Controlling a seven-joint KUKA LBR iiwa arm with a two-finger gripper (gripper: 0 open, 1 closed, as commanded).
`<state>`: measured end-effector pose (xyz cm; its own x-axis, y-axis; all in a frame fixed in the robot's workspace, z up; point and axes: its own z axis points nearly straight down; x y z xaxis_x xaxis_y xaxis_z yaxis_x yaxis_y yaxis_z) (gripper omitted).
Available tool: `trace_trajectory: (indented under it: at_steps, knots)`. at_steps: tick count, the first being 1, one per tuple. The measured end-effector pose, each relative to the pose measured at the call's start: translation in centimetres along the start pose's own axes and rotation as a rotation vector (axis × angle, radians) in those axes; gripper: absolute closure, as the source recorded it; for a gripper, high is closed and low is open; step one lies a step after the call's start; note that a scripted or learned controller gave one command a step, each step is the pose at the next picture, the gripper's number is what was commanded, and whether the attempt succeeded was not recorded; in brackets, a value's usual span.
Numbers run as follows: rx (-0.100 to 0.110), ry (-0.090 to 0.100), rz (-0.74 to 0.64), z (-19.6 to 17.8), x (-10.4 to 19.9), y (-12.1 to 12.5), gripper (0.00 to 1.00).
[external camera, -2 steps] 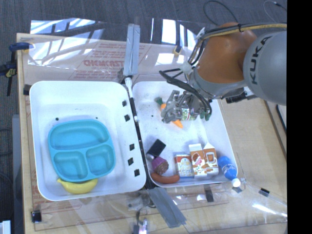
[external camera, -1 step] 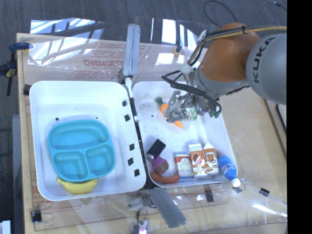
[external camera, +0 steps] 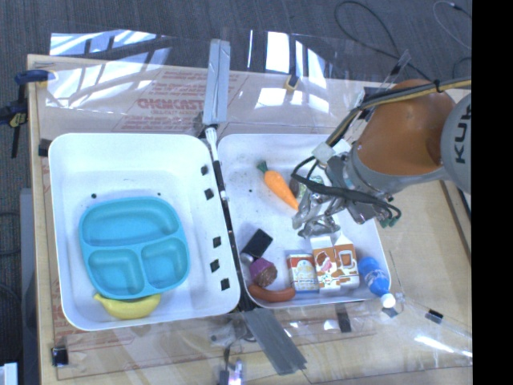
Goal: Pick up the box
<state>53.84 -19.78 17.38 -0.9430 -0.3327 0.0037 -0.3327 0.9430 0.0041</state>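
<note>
Red-white box (external camera: 323, 268) sat in right bin (external camera: 240, 167) btwn sausage (external camera: 272, 294) and blue bottle (external camera: 373, 276); we saw tool (external camera: 317, 219) just above it, grip state unclear.

A robotics lab: a wooden bench (external camera: 449, 295) bears two white bins (external camera: 64, 239) of toy food under a clear plastic screen (external camera: 264, 62), with loose cables (external camera: 377, 14) on grey carpet (external camera: 120, 2) behind and a clamp (external camera: 20, 79) at the bench's corner.

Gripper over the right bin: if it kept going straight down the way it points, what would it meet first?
Most likely the box lying just below the gripper in the right bin. Depth is unclear from this slanted view, so it could land on the box's upper edge.
</note>
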Motion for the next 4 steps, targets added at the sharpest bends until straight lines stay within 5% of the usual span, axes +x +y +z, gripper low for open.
trace_trajectory:
  at_steps: [1, 2, 3, 4]
  knots:
    - [0.002, -0.002, 0.070, -2.9, -0.2, 7.4, 1.00]
    - [0.003, -0.005, 0.142, 7.0, -2.6, 3.2, 1.00]
    - [0.003, -0.005, 0.143, 7.0, -2.6, 3.2, 0.00]
    - [0.003, -0.005, 0.236, 5.3, -7.2, -3.8, 0.00]
